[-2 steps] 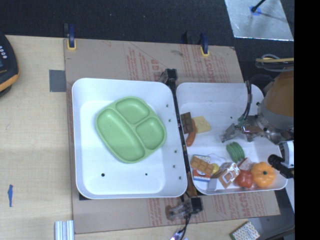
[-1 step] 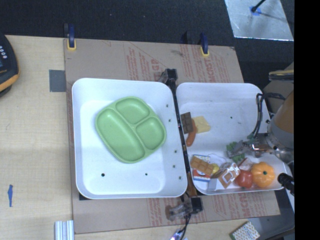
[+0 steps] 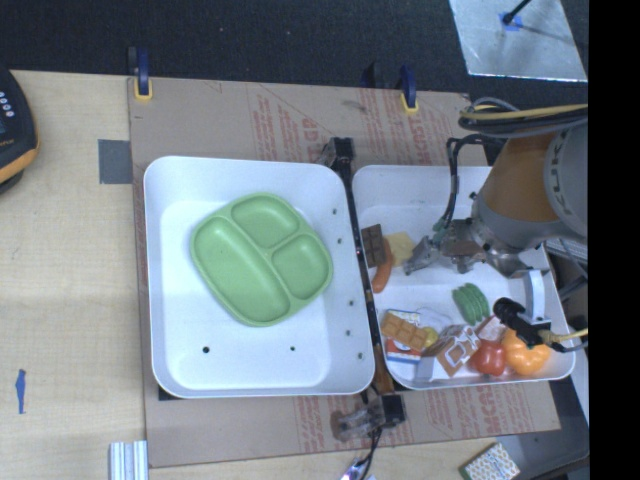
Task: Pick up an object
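Down at the near edge of the right bin (image 3: 560, 373) lies a crowd of small toy foods: a waffle-like square (image 3: 403, 328), a red tomato (image 3: 488, 359), an orange piece (image 3: 528, 354) and a green ridged piece (image 3: 470, 301) just behind them. Farther back in that bin, close to the divider, sit a brown block (image 3: 373, 242), an orange carrot-like stick (image 3: 381, 275) and a pale yellow piece (image 3: 401, 247). The left bin (image 3: 175, 368) carries a green divided plate (image 3: 262, 257). The arm (image 3: 525, 193) reaches in over the right bin, and its gripper (image 3: 432, 251) hangs low just beside the yellow piece, tips aimed toward it. Whether the gripper is released or clenched I cannot tell, and nothing can be made out in its grasp. By my reading the pick is not yet done: the approach to the back cluster looks made, while the closing and the lift are left. Every candidate object lies on the bin floor.
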Motion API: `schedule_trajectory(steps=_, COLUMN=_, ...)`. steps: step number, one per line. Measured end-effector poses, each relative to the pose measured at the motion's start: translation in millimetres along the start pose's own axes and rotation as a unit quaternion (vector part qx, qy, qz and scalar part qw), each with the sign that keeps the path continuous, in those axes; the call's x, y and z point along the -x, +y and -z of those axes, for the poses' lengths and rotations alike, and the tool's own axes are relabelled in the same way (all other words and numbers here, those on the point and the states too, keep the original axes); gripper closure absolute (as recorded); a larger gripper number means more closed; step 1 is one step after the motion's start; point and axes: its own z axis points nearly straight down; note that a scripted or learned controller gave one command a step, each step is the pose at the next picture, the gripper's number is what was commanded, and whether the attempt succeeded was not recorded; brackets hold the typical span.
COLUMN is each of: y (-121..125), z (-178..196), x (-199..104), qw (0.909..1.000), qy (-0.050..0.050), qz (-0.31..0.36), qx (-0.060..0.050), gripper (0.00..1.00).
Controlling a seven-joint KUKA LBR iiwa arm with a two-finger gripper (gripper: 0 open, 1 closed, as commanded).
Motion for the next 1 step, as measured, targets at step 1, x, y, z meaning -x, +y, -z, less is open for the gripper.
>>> schedule_trajectory(steps=1, y=-44.9, z=-0.6, x=63.9, qw=1.0000, qy=0.000, qz=-0.007, qx=-0.004, gripper=0.00)
